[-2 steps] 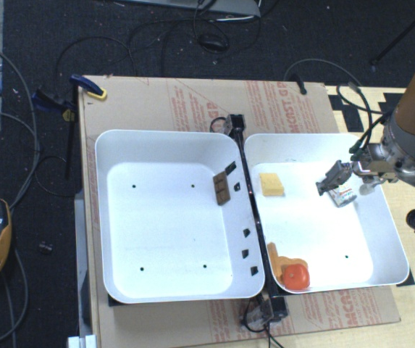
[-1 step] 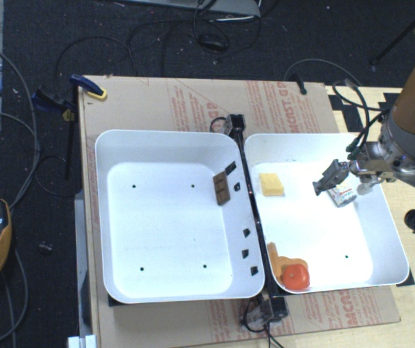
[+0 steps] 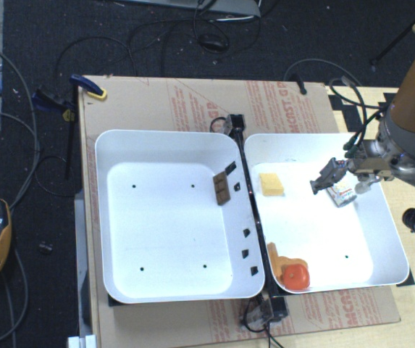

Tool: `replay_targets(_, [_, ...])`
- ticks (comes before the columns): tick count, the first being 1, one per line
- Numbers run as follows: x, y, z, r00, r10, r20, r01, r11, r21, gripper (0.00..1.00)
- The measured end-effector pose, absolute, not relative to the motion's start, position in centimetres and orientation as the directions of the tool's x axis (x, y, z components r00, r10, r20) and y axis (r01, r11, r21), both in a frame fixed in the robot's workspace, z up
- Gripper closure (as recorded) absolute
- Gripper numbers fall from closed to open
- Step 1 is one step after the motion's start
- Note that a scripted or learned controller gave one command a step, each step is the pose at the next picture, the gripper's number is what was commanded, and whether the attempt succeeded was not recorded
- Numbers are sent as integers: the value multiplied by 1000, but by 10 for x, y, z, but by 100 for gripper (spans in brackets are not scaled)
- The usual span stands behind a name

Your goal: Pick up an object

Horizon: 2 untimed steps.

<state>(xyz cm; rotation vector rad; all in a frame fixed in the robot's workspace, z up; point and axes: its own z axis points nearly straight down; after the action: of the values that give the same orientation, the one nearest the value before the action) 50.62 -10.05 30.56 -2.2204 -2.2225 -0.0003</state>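
Four loose things lie in the two bins. In the right bin (image 3: 381, 216) are three: a small white carton with red and blue print (image 3: 343, 195), long axis slanting toward the bin's near right corner; a yellow block (image 3: 271, 184); and an orange-red toy (image 3: 292, 272). The left bin (image 3: 120, 194) holds one brown bar (image 3: 221, 188). The gripper (image 3: 328, 177) hangs just beside the carton's left end; whether it is spread or pressed together cannot be told.

Cardboard sheet (image 3: 193, 100) under bins (blue clamp (image 3: 87, 87) attached).
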Motion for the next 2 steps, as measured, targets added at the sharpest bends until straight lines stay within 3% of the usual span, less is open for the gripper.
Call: replay_targets(2, [563,-107,270,-1,1000,0,1000,1,-1,0])
